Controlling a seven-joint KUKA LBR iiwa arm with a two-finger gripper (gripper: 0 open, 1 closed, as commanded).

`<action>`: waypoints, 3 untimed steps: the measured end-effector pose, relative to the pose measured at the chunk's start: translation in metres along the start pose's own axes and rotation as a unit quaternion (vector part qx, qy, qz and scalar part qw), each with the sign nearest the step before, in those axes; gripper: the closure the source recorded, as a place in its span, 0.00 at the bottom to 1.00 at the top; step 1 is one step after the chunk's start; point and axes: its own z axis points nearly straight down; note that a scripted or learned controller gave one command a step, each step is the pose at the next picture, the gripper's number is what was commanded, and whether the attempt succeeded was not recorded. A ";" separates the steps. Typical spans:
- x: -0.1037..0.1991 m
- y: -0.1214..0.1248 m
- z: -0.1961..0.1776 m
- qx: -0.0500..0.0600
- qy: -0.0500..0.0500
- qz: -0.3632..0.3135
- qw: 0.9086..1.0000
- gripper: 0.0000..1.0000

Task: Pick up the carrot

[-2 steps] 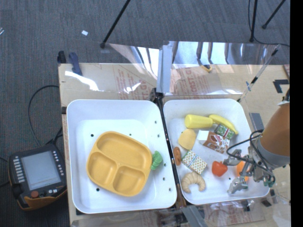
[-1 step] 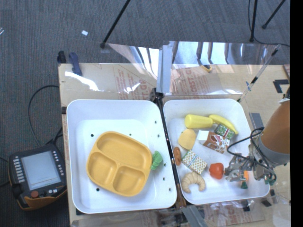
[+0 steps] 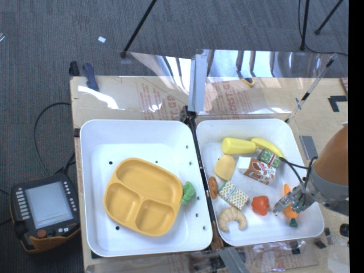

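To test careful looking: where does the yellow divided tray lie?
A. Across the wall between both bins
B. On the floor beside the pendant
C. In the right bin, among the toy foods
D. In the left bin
D: the yellow divided tray lies on the floor of the left bin.

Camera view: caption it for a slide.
Tool poised over the carrot in the right bin.
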 end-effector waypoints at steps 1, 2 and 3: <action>0.040 0.024 -0.061 0.000 0.000 0.161 0.987 1.00; 0.075 0.099 -0.072 0.000 0.000 0.192 0.981 1.00; 0.017 0.049 -0.136 -0.001 -0.002 -0.015 1.000 1.00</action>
